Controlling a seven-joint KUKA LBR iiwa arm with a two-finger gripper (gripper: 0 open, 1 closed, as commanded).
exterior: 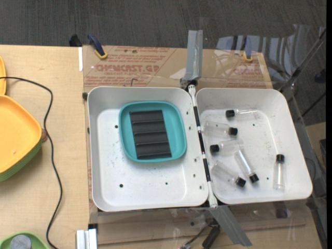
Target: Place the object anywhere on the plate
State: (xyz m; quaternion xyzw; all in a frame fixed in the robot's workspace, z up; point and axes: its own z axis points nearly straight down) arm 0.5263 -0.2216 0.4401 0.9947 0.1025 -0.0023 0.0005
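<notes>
Teal plate centred in left bin, margins all round; vials scattered across right bin; gripper state cannot be told.

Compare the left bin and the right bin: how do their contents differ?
The left bin holds one teal plate with a dark ribbed insert; the right bin holds several loose clear vials with black caps. The plate sits centred; the vials lie scattered at varied angles. Both bins are shallow and white.

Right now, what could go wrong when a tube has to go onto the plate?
The clear tubes in the right bin lie close together, some touching, so the grab may slip or catch two. The teal plate holds a ribbed dark insert; a round tube could roll off.
</notes>
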